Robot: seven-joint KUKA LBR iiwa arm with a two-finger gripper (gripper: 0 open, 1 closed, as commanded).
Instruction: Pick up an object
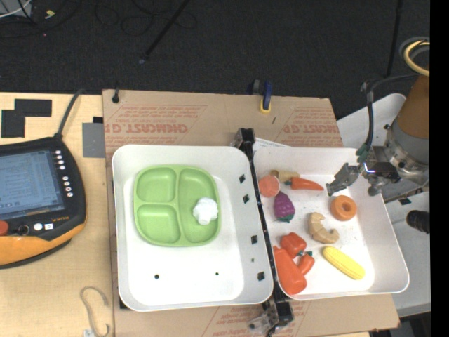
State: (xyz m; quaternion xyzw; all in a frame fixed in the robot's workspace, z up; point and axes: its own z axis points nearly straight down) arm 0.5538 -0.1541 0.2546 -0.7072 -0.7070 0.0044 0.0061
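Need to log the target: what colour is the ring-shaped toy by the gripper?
Orange; the ring shows best in the camera view.

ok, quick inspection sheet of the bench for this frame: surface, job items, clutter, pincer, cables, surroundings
Surface: two white bins side by side, left bin and right bin, on cardboard.
Job's things: right bin holds orange ring, purple piece, small carrot, yellow corn, red pepper, tan piece.
Clutter: green divided plate in left bin, white lump in one compartment.
Pincer: pincer over right bin's far right, nothing visibly held.
Cables: dark cables on floor behind.
Surroundings: teach pendant at left.
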